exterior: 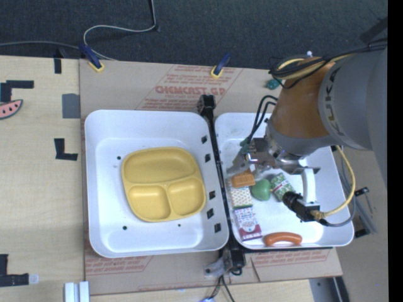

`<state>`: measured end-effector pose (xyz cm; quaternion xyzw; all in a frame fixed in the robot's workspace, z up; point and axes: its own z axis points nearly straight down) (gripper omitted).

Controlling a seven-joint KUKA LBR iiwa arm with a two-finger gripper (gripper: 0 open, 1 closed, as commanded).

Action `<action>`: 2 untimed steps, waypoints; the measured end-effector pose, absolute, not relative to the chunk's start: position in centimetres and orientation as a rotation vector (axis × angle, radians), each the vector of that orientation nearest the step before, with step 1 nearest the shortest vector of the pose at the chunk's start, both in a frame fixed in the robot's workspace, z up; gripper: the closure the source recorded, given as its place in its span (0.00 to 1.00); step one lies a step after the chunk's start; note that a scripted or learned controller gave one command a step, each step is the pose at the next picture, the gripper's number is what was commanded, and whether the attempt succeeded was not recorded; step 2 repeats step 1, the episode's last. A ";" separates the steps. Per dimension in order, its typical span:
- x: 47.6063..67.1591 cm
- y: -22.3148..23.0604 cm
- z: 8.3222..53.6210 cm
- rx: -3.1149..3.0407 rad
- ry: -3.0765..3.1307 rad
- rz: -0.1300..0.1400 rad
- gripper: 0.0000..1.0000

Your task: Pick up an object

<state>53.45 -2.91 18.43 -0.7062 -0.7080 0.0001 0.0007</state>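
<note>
The right bin [327,231] holds several small items: a tan cracker-like piece [242,180], a green round object [261,190], a flat patterned packet [240,197], a red-and-white packet [247,223] and an orange carrot-like piece [283,238]. My gripper [250,158] hangs low over the bin's left half, just above the tan piece and the green object. The arm's grey and orange wrist [302,109] hides much of the bin's upper part.
The left bin [104,187] carries a yellow three-compartment tray [164,182]. A black divider [213,168] runs between the bins. Cables [343,194] loop on the arm's right side. Both bins rest on a cardboard sheet [182,87].
</note>
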 end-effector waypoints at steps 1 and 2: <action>50.2 1.9 23.6 -2.218 -2.224 0.000 1.00; 50.2 1.9 23.6 -2.218 -2.224 0.000 1.00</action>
